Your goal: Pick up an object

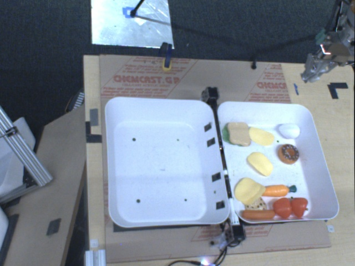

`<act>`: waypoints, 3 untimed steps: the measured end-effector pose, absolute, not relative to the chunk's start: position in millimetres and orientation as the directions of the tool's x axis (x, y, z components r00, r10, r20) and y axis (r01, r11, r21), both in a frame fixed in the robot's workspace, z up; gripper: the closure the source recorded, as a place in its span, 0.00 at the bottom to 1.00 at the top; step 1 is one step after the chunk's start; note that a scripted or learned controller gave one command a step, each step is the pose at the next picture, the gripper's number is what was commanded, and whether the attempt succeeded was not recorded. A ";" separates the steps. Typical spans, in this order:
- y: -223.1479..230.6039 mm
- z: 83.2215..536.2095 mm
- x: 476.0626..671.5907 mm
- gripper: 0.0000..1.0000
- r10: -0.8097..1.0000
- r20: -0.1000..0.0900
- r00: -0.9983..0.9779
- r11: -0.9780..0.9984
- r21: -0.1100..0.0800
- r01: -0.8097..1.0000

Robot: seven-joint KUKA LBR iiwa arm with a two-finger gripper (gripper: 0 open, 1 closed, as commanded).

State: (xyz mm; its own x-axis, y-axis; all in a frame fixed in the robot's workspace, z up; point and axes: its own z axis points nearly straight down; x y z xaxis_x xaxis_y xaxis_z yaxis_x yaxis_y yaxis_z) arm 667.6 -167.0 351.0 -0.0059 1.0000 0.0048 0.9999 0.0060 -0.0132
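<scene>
Small choc-frosted donut (288, 153), right bin (319, 148)

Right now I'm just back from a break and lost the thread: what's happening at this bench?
The arm's gripper is up at the far right, above the bench and outside both bins, with nothing seen between its fingers. All the toy food sits in the right bin: a doughnut, a carrot, a red pepper, a white egg and several yellow pieces. No object has been picked up yet.
</scene>
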 end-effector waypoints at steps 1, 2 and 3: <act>-164.4 469.1 669.0 1.00 1.000 -0.004 -0.006 0.006 0.015 1.000; -176.7 540.9 668.3 1.00 1.000 -0.004 -0.003 0.003 0.012 1.000; -151.7 344.7 667.3 1.00 1.000 0.004 -0.005 0.005 -0.014 1.000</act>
